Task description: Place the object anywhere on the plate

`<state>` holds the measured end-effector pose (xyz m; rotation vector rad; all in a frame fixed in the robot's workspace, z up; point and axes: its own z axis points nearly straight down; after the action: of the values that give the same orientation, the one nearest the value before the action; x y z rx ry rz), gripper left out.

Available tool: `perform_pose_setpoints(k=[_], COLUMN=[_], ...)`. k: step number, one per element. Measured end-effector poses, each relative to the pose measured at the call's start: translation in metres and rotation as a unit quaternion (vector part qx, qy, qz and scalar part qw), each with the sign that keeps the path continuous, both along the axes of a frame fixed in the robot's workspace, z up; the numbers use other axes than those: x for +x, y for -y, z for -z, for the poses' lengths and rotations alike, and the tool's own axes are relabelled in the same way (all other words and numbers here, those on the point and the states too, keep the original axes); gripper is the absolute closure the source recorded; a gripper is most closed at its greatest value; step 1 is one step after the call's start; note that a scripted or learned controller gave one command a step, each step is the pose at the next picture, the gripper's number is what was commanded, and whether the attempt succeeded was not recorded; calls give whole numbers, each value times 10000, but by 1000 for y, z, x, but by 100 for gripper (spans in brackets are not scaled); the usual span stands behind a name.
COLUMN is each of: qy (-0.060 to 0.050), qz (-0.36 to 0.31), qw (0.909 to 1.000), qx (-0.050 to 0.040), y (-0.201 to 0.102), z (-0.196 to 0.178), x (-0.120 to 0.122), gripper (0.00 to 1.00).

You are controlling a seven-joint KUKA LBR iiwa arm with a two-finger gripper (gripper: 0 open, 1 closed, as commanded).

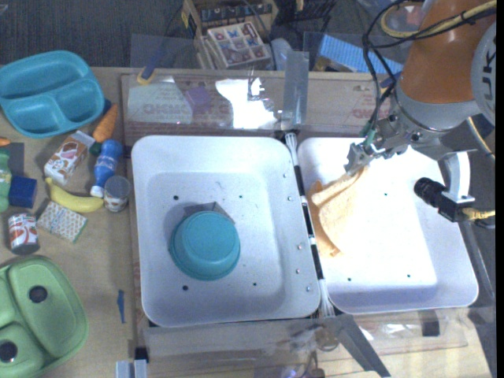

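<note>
Where it meets the tan cloth (335, 211), tool (358, 157) pinching its corner.

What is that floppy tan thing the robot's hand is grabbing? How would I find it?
Look at the two white bins; take the right bin, where the grey and orange arm reaches in. Against its left wall hangs a tan cloth, its top corner pinched in the hand. It is the soft, crumpled thing there, unlike the round teal bowl in the left bin.
</note>
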<state>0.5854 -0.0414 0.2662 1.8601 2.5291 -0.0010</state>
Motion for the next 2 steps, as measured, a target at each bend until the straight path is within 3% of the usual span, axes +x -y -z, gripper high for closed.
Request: perform_pose_setpoints(k=[1,2], qy=[-10,-10], qz=[229,119], qw=[9997,9999], qx=[11,10], y=[-44,-88], z=[40,48], x=[9,-59], gripper=[100,100])
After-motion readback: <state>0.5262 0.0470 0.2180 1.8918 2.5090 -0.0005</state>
